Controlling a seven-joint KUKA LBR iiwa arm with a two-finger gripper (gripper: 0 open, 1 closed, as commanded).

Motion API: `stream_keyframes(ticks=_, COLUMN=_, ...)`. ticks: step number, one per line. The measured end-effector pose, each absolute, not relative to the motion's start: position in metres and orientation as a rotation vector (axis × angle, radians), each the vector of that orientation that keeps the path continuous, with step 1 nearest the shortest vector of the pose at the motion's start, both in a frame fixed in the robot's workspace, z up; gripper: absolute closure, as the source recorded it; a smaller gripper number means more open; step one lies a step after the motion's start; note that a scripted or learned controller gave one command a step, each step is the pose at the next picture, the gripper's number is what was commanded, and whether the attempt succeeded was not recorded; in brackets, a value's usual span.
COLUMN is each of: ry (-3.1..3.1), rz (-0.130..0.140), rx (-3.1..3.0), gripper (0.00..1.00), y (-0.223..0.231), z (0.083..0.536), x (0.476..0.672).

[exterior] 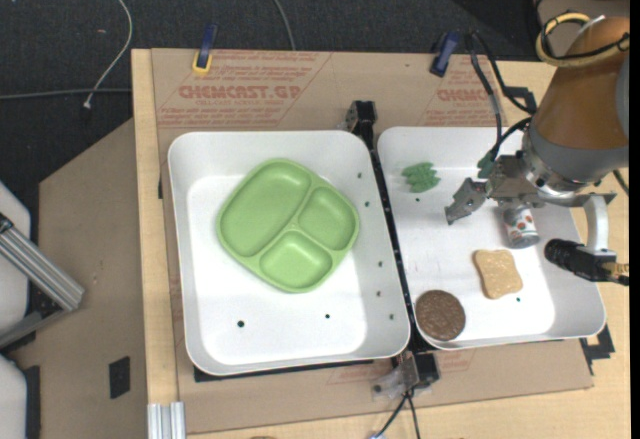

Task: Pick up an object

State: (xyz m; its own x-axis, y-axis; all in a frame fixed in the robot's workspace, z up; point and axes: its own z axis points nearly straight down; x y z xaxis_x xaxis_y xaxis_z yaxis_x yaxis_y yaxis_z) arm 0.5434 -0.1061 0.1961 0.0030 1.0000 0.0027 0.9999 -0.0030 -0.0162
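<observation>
The end effector hangs over the right bin; finger state cannot be determined. A small red-and-white can lies just beside it. Nearby lie a toast slice, a brown round cookie (at the front rim) and a green leafy piece. The left bin holds a green divided plate.

The grey arm with its orange band reaches in from the right, wrist bent downward, the gripper hanging low and angled toward the left.
</observation>
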Motion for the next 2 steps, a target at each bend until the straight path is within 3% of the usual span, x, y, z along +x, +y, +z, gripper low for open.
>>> stream_keyframes(ticks=1, ry=-2.220, rz=0.001, rx=-2.220, gripper=0.00, y=-0.106, z=0.203, x=0.546)
stream_keyframes(ticks=2, ry=-2.216, rz=0.005, rx=-2.218, gripper=0.00, y=-0.110, z=0.155, x=0.537)
